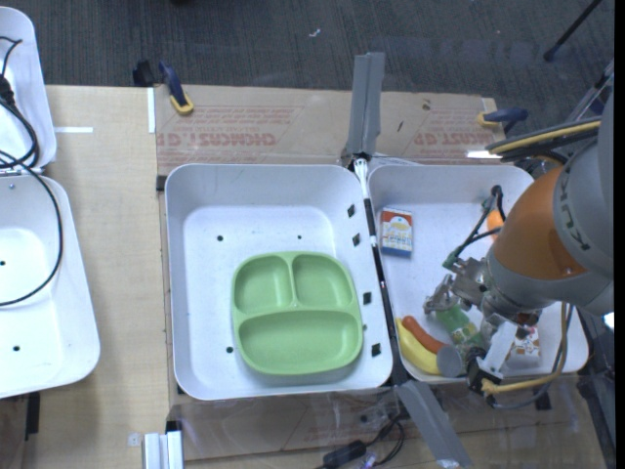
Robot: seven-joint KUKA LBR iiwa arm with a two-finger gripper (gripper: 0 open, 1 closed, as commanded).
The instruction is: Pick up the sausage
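Sausage (422,333) and banana (417,353) are lying touching; we are hovering our gripper (467,319) just beside, grip state unclear, and should be pinching only the red one.

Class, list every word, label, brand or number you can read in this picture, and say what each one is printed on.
"CHEMCAS" (roughly), red, upside down, partly legible: on the brown cardboard behind the bins.
More red print on the same cardboard behind the right bin: too blurred to read.
Small blue-and-white box in the right bin: its label is too small to read.
White carton by the gripper: markings unreadable.
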